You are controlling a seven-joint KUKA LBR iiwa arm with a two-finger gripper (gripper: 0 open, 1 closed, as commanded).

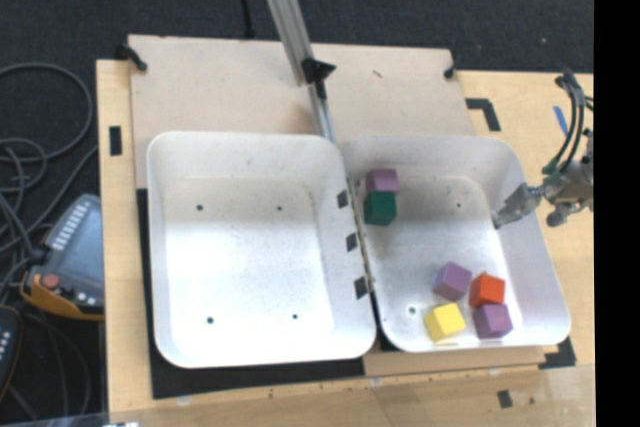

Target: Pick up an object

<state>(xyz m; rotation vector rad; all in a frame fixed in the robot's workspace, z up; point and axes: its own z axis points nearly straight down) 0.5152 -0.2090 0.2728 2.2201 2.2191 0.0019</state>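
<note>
the gripper [512,205] hangs over the right rim of the right bin [420,155], with the nearest blocks, an orange block [488,290] and a purple block [453,280], lying below and slightly left of it toward the bin's front corner.

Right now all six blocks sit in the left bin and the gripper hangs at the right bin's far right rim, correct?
Not quite. The camera view shows the blocks in the right bin, not the left: purple block and green block by the divider, the other four near the front. The gripper does hang at the right bin's right rim.
</note>
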